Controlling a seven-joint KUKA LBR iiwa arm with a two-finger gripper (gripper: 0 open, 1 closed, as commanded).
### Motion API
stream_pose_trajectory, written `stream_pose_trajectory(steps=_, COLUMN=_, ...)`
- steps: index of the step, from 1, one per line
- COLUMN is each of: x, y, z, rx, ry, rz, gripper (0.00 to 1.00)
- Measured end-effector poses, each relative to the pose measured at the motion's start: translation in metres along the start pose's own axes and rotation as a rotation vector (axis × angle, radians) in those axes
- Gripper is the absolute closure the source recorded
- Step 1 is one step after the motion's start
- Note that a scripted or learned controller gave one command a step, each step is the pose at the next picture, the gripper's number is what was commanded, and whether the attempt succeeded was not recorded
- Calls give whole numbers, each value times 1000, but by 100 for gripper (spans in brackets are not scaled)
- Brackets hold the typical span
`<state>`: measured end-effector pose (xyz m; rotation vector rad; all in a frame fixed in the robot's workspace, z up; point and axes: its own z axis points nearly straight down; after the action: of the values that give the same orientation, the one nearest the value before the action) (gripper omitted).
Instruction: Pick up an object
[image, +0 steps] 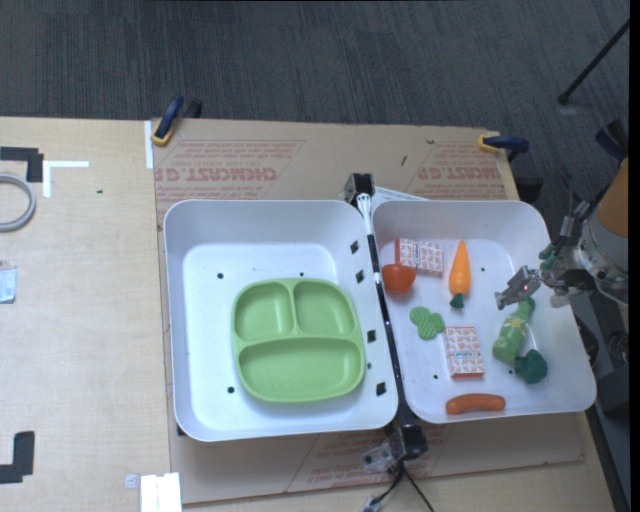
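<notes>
Gripper above the right bin's far-right side

Gripper (522, 287) hangs over the right side of the right bin (480, 225), at the end of the arm (610, 240) that comes in from the right. Whether its fingers are spread or pressed together cannot be told at this size, and nothing is visibly pinched between them. Just below the gripper lies a light-green bottle-shaped toy (512, 336), tilted, with a dark-green broccoli-like piece (531, 366) touching its lower end.

Other toys share the right bin: an orange carrot (459, 267) standing lengthwise near the middle top, a patterned box (421, 256) to its left, a red tomato-like piece (398, 279) beside the bin's left wall, a green leafy piece (427, 322) below those, a second patterned box (463, 352) lower down, and a reddish sausage (475, 404) near the front rim.

The left bin (200, 250) holds a green divided plate (297, 339) with three compartments, lying flat near its middle.

Both bins sit on a sheet of brown cardboard (230, 165) laid over the pale wooden surface (80, 300). Blue-and-yellow clamps (170, 118) grip the cardboard's far corners.
</notes>
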<state>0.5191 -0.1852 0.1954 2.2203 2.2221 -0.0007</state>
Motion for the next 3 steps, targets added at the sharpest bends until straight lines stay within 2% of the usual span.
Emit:
stream_pose_trajectory(steps=1, x=12, y=45, z=103, rx=0, ry=1, rz=-128, gripper=0)
stream_pose_trajectory(steps=2, x=77, y=97, z=102, rx=-2, ry=-9, rz=-99, gripper=0)
stream_pose_trajectory(steps=3, x=79, y=97, z=93, rx=0, ry=-5, rz=-101, gripper=100)
